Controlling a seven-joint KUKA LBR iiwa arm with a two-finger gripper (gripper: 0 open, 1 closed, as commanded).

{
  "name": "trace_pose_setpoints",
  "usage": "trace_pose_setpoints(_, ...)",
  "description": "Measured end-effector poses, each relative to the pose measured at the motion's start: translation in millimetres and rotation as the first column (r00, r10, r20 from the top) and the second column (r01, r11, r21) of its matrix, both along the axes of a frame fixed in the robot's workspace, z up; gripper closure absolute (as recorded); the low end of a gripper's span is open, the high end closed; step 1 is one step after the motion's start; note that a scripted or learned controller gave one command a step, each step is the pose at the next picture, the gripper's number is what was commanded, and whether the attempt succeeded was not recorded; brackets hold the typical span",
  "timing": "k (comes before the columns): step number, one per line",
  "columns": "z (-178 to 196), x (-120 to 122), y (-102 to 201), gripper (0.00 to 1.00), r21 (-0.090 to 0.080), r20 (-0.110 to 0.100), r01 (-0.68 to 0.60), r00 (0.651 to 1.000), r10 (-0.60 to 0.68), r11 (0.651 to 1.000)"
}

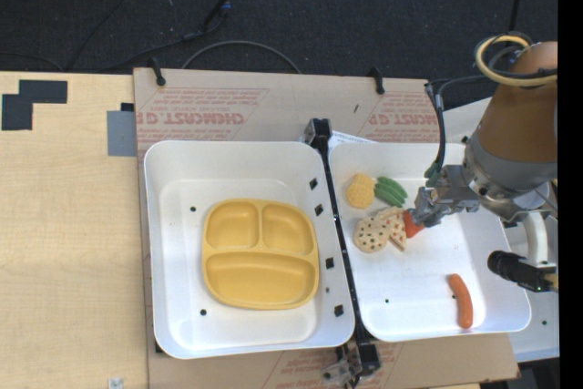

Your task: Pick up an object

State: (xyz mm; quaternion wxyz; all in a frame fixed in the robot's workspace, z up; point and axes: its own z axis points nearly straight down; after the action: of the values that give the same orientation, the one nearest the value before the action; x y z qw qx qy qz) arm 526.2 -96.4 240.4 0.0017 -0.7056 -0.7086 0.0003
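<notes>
A sausage (460,300) lies nearest the camera in the right bin (428,323), below and slightly right of the pincer (426,212). The pincer hangs low over that bin, and I cannot tell whether it is open or closed. A red piece (414,228) sits right at its tip. Just left of it lie a cookie (370,237) and a cracker (393,229); beyond them, up-left, corn (361,190) and a green pepper (391,190). Far left, a yellow tray (260,252) sits in the left bin (173,196).

Yellow divided plate (260,252) in left white bin (168,196).
</notes>
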Motion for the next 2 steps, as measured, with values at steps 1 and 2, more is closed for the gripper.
trace_pose_setpoints(1,6.9,2.0,51.1,1.00,0.000,0.000,-0.001,1.000,0.001,1.000)
trace_pose_setpoints(2,7.9,8.1,110.6,1.00,-0.002,0.000,0.000,1.000,0.000,1.000)
